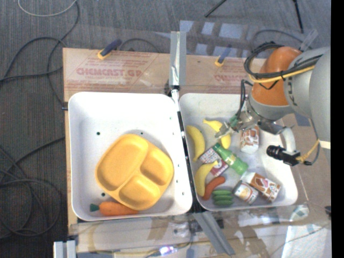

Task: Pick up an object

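Note:
My gripper hangs low in the back of the right bin, just right of a small yellow fruit and left of a white and brown carton. A green bottle lies slanted just in front of it. Two bananas lie along the bin's left wall. Nothing can be seen held in the gripper.
At the right bin's front lie a red sausage-like piece, a green vegetable, a small can and an orange carton. The left bin holds a yellow divided plate and a carrot.

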